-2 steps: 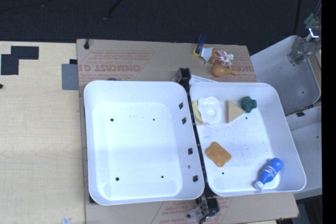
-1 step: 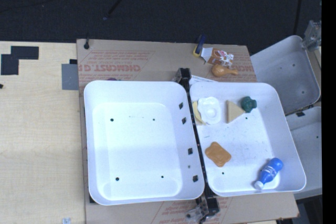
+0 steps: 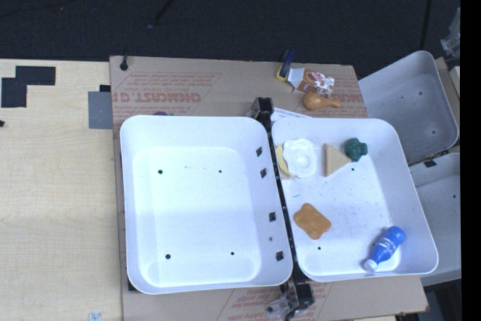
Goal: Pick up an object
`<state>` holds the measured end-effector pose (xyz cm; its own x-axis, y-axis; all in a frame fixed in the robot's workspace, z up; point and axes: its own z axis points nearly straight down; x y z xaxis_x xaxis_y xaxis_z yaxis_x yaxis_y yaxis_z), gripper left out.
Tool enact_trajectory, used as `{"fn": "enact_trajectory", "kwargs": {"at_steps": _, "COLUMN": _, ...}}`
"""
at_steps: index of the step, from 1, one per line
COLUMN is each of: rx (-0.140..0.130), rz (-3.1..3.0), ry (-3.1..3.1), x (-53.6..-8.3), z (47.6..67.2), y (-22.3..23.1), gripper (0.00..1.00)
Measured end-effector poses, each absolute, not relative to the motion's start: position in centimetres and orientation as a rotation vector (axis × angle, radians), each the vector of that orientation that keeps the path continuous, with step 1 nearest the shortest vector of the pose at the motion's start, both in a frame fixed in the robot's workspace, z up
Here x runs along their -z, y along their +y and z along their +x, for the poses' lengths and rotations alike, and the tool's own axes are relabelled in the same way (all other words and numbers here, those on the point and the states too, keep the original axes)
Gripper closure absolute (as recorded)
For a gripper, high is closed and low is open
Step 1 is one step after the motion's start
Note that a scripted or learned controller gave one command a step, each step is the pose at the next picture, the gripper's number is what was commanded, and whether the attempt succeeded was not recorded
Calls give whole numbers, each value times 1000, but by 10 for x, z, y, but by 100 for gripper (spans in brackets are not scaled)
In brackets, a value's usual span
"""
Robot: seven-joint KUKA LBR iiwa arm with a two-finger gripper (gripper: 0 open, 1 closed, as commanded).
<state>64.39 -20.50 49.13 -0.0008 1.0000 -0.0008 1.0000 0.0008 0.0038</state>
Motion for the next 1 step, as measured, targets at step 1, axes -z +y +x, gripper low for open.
{"fn": "enact_trajectory", "kwargs": {"at_steps": 1, "rx": -1, "rz": 2214, "ry": 2226, "x": -540, "z": 644, "y": -211, "gripper": 100}}
